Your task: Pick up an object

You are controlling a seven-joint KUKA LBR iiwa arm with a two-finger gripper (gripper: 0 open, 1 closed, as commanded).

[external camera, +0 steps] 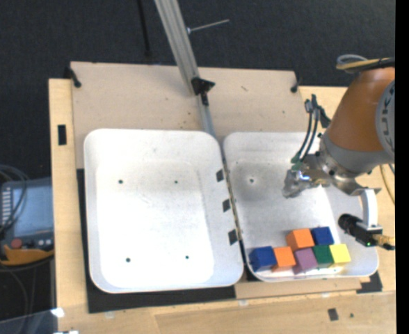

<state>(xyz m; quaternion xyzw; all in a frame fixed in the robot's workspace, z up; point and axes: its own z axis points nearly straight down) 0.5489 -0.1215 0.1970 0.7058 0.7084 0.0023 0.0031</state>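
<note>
Several coloured blocks lie bunched at the near edge of the right bin [260, 158]: a blue block [262, 257], two orange blocks [301, 238], a purple block [306, 259], a green block [323, 255], a yellow block [340, 253] and another blue block [322, 236]. My gripper [294, 183] hangs over the middle of the right bin, above and behind the blocks, with nothing visibly in it. The arm's orange band and wrist cover much of the bin's right side.
The left bin [156, 207] sits beside the right one, divided by a rim with black clips. A slanted metal pole [180, 44] rises from the back of the bench. A handheld controller [20, 218] lies off the bench's left side.
</note>
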